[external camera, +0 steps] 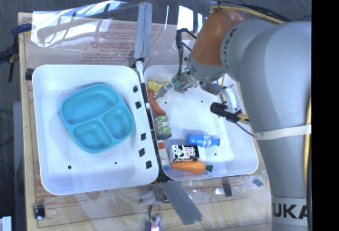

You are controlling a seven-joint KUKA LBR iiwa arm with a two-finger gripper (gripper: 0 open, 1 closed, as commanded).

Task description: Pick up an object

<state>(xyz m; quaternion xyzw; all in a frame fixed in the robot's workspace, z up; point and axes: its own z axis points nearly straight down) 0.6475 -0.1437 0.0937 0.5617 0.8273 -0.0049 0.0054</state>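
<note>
The right bin (233, 140) holds several items. A yellow piece (154, 86) lies in its far left corner, with an orange stick-shaped item (153, 104) and a dark green jar (162, 126) just below it. Toward the front lie a blue bottle (203, 141), a black-and-white carton (185, 152), an orange carrot (187, 168) and a small red-topped bottle (163, 153). My gripper (177, 85) is low over the far left part of this bin, just right of the yellow piece. The wrist hides what lies under it.
The left bin (47, 161) holds a blue divided plate (97, 117). A divider with black clips (142, 118) runs between the bins. The grey arm (265, 76) covers the right bin's far right side. Clear plastic sheeting (100, 28) lies behind the bins.
</note>
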